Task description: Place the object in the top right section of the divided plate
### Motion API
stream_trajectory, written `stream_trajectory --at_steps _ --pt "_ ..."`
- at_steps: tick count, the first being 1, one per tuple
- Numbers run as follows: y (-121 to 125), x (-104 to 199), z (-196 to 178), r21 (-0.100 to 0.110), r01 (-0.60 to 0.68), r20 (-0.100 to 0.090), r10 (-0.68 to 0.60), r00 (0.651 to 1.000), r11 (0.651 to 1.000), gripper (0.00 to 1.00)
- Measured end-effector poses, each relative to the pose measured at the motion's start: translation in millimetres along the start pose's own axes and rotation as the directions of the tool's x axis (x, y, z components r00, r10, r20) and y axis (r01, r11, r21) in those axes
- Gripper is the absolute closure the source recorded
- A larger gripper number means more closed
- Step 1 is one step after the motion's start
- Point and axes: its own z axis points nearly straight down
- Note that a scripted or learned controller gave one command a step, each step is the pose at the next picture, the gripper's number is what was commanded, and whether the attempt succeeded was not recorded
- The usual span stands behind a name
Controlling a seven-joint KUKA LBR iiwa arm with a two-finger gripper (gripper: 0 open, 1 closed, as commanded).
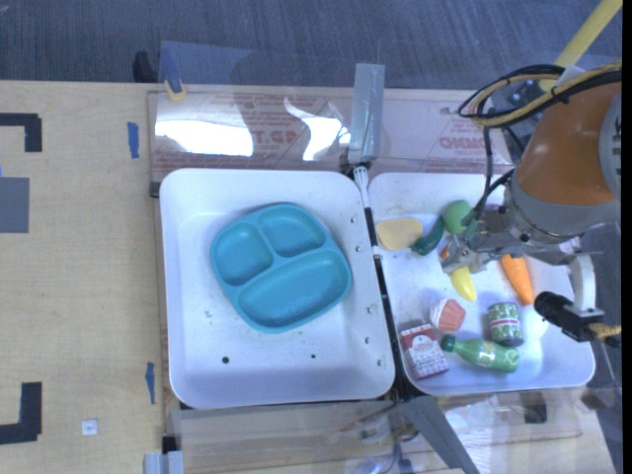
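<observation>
Camera view: slanted look down on two white bins side by side.
Hidden: arm (563,156) covers the upper right of the right bin (573,363); its top is cut off by the frame edge.
Gripper (464,253): low in the right bin, among the toys, at about 9 o'clock from the orange band. The metal parts are small and blurred, so I cannot tell its state or whether it holds something.
Plate (281,265): smooth teal plastic, rounded, three sections, two small at 12 o'clock and one large at 6 o'clock. It lies in the middle of the left bin (197,363).
Toys near gripper: green round piece (455,214) at 12 o'clock, yellow piece (462,283) at 6 o'clock, carrot (516,276) at 3 o'clock; contact is hard to judge.
Other toys: pale yellow flat shape (399,233) at 9 o'clock; red and white box (424,350), green bottle (484,353) lying on its side, and green can (503,322) toward 6 o'clock.
Bench (79,265): light wood with black marks and blue tape.
</observation>
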Motion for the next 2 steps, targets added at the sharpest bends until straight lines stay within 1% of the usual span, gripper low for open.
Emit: stream_trajectory --at_steps 1,2 --pt "21.5 41.1 23.0 0.005 0.06 -0.001 -0.06 0.998 0.998 1.0" --pt "-4.8 64.7 -92.7 -0.005 -0.01 0.0 0.01 1.0 1.0 1.0"
